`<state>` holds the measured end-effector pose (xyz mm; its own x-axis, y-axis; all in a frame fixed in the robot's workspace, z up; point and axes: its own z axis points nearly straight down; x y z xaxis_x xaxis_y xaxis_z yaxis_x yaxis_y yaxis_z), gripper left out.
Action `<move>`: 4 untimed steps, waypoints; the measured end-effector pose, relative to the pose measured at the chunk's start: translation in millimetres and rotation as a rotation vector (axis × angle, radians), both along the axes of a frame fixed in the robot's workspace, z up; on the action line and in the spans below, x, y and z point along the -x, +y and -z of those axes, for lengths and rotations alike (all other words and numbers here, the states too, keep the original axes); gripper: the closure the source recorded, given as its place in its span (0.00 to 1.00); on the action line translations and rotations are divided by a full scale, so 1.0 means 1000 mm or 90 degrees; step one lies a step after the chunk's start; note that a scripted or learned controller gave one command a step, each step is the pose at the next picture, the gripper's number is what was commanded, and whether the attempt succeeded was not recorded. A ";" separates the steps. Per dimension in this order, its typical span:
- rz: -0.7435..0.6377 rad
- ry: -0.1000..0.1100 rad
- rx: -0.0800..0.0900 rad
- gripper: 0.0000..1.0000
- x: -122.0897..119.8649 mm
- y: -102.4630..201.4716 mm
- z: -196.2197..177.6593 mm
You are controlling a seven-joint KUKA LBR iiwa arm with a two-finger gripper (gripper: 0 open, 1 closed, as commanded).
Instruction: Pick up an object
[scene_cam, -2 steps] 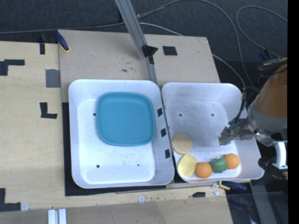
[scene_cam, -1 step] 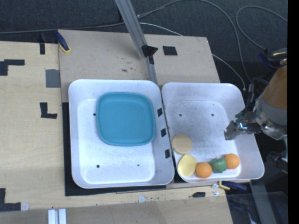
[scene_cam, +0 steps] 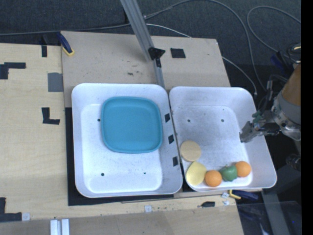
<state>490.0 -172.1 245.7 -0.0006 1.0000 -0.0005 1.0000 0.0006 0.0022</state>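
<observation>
**Gripper poised at the right rim, fruit waiting in the near corner**

Gripper [scene_cam: 248,131] is seen at the right edge of the right bin [scene_cam: 215,99], hanging over the rim about halfway along that side. Whether anything is pinched cannot be told at this size; nothing is seen beneath it but bare white floor.

The things to be picked are gathered along the near edge of the right bin. A pale round biscuit [scene_cam: 190,151] lies near the bin's left wall, and just below it a yellow lemon [scene_cam: 195,173] sits in the near left corner. Beside the lemon, touching it, is an orange [scene_cam: 213,178]; next along the near edge comes a green pepper [scene_cam: 228,173], and a second orange [scene_cam: 243,169] is found closest to the right wall. The left bin [scene_cam: 88,131] carries a blue plate [scene_cam: 131,124] toward its far edge.

For a clean pick, the second orange is judged the nearest target. A move toward the near right corner would be needed, followed by a straight descent. Because the pepper is pressed against that orange and the wall is close, the grip is best aligned so that neither neighbour nor rim is struck. The biscuit, standing apart from the rest, is likely the easier alternative, though its flatness may defeat a grip.
</observation>
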 end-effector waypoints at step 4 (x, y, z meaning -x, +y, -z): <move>-0.002 0.002 -0.001 1.00 -0.032 0.199 0.001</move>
<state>521.9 27.1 244.4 -0.0040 1.0000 0.0006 1.0000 0.0040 -0.0012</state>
